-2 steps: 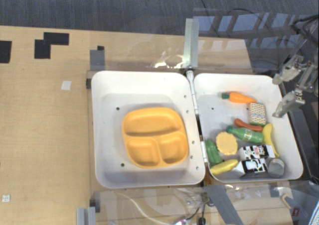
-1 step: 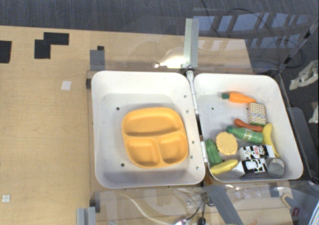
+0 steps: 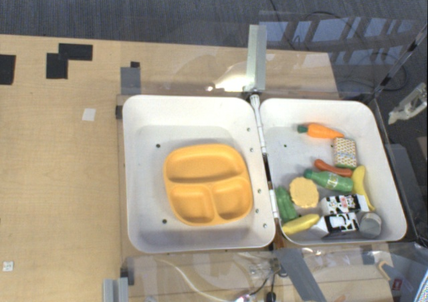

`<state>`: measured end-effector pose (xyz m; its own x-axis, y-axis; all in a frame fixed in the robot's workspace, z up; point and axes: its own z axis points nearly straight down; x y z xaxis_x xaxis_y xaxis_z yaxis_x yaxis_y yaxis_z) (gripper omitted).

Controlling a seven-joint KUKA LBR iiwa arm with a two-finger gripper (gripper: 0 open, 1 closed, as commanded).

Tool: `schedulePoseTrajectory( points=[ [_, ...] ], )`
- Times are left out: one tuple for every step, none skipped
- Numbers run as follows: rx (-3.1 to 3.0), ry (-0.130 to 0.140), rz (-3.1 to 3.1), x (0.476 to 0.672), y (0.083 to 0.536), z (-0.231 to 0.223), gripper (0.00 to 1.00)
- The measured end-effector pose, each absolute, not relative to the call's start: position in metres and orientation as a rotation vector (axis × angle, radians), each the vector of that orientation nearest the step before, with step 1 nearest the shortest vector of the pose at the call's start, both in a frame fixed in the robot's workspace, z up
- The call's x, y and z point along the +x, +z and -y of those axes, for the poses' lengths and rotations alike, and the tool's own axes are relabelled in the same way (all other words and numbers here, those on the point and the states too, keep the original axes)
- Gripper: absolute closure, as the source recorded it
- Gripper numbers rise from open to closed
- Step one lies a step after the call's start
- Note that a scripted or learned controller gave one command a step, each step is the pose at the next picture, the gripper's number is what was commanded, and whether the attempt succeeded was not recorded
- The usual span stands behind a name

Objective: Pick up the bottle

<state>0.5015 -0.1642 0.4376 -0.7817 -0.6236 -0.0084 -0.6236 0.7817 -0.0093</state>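
The bottle (image 3: 328,181) is green with a red and white label. It lies on its side in the right bin (image 3: 374,127), neck pointing left. A red sausage-shaped toy (image 3: 332,167) touches it from behind. A round yellow piece (image 3: 303,192) sits at its front left, and a yellow banana (image 3: 360,184) is at its right end.
An orange carrot (image 3: 321,131) and a patterned block (image 3: 344,152) lie further back. In front are a green vegetable (image 3: 285,204), a yellow toy (image 3: 301,224), a black-and-white box (image 3: 341,216) and a grey cup (image 3: 370,225). A yellow divided plate (image 3: 207,184) fills the left bin (image 3: 144,127). Pale hardware (image 3: 411,103) hangs at the right edge.
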Motion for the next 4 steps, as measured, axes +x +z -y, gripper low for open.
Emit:
schedulePoseTrajectory(
  points=[
    [-0.965,-0.007,-2.979,0.503,0.437,0.135,0.00],
    [-1.083,-0.011,-2.937,0.497,0.438,0.175,0.00],
    [-1.378,-0.012,-2.813,0.495,0.438,0.202,0.00],
    [-1.738,-0.014,-2.606,0.493,0.438,0.205,0.00]
  ],
)
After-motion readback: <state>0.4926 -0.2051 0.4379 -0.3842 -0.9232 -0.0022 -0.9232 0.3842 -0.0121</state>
